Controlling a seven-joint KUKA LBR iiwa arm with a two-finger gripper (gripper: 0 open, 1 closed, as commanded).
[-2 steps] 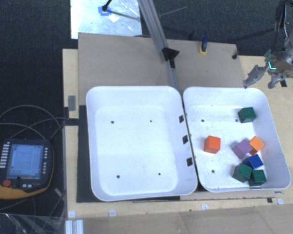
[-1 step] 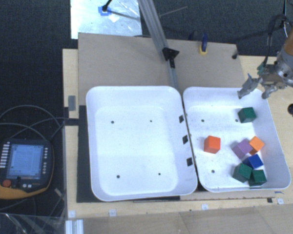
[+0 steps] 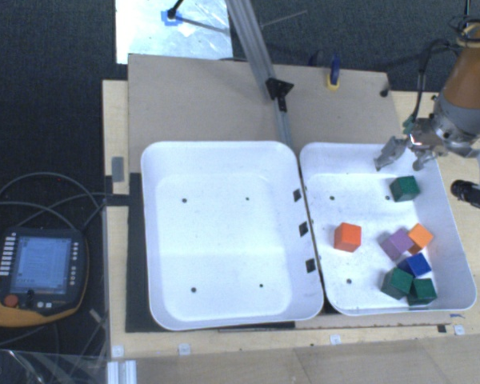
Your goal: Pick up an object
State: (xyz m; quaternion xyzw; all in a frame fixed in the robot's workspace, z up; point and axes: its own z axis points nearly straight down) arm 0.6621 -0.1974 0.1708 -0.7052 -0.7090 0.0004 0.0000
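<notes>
While hand hovers open above green cube, no labels legible.

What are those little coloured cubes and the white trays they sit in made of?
The cubes, such as the orange cube and the green cube, look like painted wood or solid plastic: flat matte faces, crisp edges. I can't tell which. The right bin and left bin look like moulded plastic: smooth, slightly glossy, with rounded corners.

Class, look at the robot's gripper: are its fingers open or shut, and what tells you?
Open. The gripper hangs over the right bin's far edge with its two fingers spread apart, bare space between them.
</notes>
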